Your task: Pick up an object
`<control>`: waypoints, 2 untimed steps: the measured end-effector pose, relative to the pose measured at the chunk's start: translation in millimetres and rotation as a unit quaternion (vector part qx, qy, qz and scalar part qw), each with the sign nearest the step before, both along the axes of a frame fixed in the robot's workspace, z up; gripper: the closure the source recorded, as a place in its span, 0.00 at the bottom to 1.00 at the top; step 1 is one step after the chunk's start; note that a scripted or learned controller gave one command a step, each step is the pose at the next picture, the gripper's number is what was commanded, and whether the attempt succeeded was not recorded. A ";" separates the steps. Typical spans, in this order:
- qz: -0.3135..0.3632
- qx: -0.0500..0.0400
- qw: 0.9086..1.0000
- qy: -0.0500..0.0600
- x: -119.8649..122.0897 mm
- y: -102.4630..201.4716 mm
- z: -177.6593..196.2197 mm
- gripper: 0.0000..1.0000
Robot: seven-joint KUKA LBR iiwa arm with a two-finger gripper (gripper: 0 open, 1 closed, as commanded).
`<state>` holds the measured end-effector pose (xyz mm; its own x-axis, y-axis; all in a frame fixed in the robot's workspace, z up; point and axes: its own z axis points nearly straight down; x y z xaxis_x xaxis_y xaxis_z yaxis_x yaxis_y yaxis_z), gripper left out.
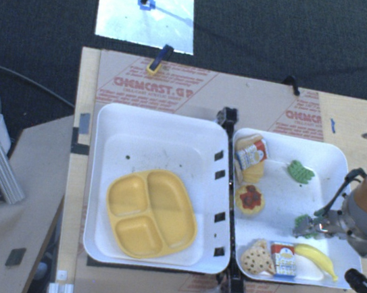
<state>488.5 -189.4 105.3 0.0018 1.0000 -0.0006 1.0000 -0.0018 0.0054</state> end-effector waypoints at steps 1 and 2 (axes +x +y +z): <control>0.000 0.000 1.000 -0.001 1.0 -0.1 10.3 1.00; 0.000 0.000 1.000 -0.002 1.9 -0.3 20.4 1.00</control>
<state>490.4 -189.8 125.7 0.0028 1.0000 -0.0009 0.9999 -0.0028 0.0103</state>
